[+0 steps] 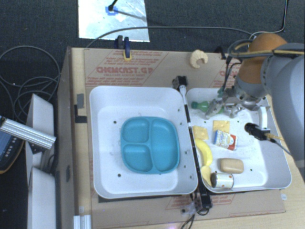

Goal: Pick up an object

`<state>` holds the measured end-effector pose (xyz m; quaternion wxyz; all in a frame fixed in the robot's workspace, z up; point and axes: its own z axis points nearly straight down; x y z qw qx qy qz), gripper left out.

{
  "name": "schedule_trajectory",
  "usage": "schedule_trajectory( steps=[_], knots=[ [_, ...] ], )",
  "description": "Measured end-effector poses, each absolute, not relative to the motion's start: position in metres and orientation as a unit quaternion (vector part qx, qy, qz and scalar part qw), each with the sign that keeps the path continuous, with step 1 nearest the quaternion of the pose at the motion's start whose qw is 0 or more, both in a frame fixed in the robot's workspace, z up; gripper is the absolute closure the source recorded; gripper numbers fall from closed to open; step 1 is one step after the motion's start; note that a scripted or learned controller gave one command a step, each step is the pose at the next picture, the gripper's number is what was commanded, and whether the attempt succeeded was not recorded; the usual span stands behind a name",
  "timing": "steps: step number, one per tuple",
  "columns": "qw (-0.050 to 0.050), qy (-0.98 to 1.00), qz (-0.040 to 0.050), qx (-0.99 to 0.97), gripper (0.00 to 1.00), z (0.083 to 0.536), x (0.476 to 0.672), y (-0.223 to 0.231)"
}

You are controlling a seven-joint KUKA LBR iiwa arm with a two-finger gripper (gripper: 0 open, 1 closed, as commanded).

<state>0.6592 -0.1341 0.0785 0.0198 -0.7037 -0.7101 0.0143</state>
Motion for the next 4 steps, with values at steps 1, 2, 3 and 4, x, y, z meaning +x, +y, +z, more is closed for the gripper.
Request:
schedule_trajectory(
  steps=[1, 2, 3, 4],
  knots=[
    [-0.001, -0.708, 0.0, -0.706, 0.0, 0.085, 0.615, -0.146],
    [-0.003, -0.708, -0.0014, -0.706, 0.0, 0.188, 0.651, -0.18],
    [0.0, -0.709, -0.0004, -0.706, 0.0, 0.161, 0.645, -0.114],
    [0.0, -0.708, 0.0001, -0.707, 0.0, 0.084, 0.64, -0.125]
  ],
)
